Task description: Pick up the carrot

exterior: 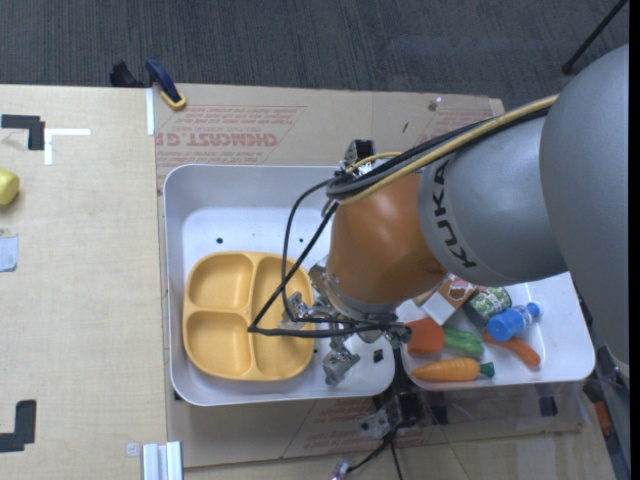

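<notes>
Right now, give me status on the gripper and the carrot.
Gripper low at left bin's right edge, beside yellow tray. Carrot lying in right bin, untouched. Pepper close behind it.

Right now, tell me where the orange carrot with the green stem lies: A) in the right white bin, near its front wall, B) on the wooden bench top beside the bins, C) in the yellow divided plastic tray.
A: the orange carrot lies in the right white bin by its front wall, apart from the yellow divided tray.
</notes>
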Controlling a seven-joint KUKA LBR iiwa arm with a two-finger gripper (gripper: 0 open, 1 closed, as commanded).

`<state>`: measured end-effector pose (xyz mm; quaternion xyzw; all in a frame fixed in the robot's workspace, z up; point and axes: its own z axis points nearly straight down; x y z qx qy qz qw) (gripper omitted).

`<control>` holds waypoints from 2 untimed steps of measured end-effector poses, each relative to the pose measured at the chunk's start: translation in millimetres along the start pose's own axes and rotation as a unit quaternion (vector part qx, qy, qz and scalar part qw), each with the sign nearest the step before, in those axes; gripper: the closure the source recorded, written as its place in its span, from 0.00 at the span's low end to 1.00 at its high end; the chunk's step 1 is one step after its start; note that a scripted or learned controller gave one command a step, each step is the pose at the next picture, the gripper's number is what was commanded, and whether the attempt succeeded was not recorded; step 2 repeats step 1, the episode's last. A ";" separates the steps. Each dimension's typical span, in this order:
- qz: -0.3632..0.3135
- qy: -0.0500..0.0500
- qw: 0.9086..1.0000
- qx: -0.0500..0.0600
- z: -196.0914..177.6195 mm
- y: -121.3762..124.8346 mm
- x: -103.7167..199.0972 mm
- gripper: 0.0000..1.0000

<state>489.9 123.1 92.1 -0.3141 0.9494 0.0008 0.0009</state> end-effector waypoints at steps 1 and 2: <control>0.133 0.004 0.991 0.004 -0.8 42.2 -29.1 0.00; 0.133 0.004 0.991 0.004 -0.8 42.2 -29.1 0.00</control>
